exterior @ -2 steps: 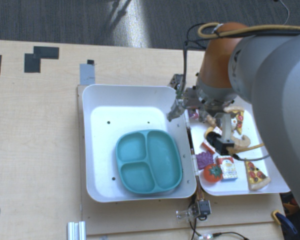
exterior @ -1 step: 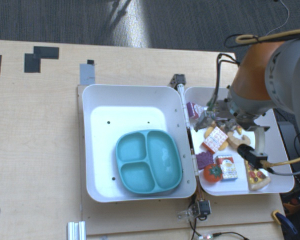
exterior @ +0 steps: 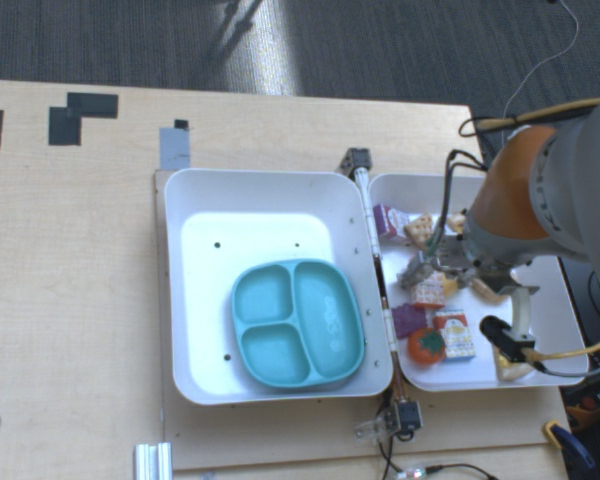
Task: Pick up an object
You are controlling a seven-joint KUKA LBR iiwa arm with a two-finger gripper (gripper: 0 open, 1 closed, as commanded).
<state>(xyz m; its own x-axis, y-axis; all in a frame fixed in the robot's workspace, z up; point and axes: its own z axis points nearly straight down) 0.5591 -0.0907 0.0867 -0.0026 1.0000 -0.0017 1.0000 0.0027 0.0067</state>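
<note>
The arm (exterior: pixel 520 193) reaches in from 3 o'clock and bends down over the right bin (exterior: pixel 558 303). Its gripper (exterior: pixel 432 266) is low among the clutter in the middle of that bin. Whether the gripper is open or closed cannot be told from this slant, because the wrist and the heap of things hide it, and nothing can be seen held in it.

No single thing is named by the task, so any of the loose items will do, and all of them lie in the right bin. A small pale item with red marks (exterior: pixel 430 290) sits just at the gripper's 6 o'clock, touching or nearly so. A purple piece (exterior: pixel 407 318) lies near its 7 o'clock. Further toward 6 o'clock are a round red-orange toy (exterior: pixel 427 345) and, beside it, a small red-and-white box (exterior: pixel 457 336). A purple packet (exterior: pixel 390 218) lies at 11 o'clock against the bin's wall. The left bin (exterior: pixel 250 203) holds a blue divided plate (exterior: pixel 298 321) at its 5 o'clock side, well apart from the gripper.

The step in hand looks like the descent or the grasp itself – the tool is down at the level of the pile, not hovering over it. The next move probably calls for a firm close on whatever lies under the tool and a straight lift. The items are crowded, so a neighbour may be nudged or the grasp may come up with nothing.
</note>
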